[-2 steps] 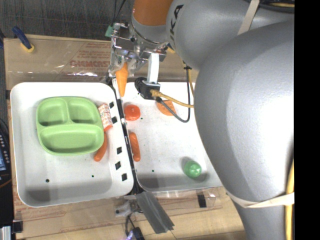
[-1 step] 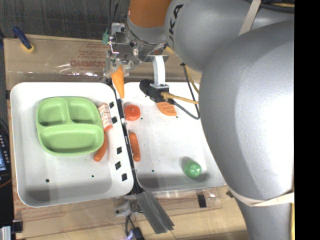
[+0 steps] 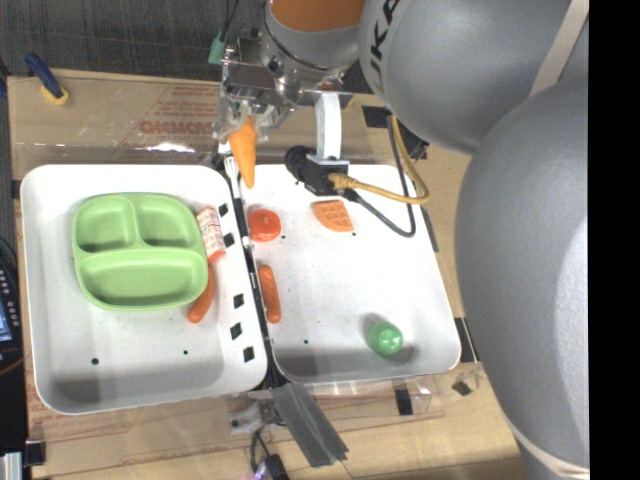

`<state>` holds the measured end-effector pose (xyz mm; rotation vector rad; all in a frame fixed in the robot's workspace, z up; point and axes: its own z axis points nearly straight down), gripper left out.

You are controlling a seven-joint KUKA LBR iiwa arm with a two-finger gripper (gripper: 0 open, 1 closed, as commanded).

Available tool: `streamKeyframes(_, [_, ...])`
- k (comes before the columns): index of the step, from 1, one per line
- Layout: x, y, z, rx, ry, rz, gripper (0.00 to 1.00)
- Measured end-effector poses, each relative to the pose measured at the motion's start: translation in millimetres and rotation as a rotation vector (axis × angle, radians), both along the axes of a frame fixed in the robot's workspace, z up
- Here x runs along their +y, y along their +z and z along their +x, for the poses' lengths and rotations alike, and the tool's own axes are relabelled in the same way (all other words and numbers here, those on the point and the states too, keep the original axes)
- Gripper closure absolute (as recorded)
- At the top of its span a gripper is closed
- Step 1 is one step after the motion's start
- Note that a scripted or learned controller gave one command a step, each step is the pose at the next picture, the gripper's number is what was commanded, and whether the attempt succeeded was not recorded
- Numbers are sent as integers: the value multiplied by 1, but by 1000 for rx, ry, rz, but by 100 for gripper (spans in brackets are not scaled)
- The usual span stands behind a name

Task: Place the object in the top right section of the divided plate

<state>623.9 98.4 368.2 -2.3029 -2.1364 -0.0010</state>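
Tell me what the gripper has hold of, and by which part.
The gripper holds an orange carrot by its wide upper end; the pointed tip hangs down over the bins' dividing edge.

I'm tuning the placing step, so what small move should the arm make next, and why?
Probably carry the carrot left and toward the green plate. The gripper appears to hold the carrot's top, hanging above the rim between the two bins, while the plate's top right section lies in the left bin, off to the left of it.
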Motion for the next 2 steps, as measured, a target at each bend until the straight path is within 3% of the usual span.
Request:
streamKeyframes(1, [4, -248, -44, 10, 178, -2, 100])
streamKeyframes(2, [5, -238, -44, 12, 183, -2, 100])
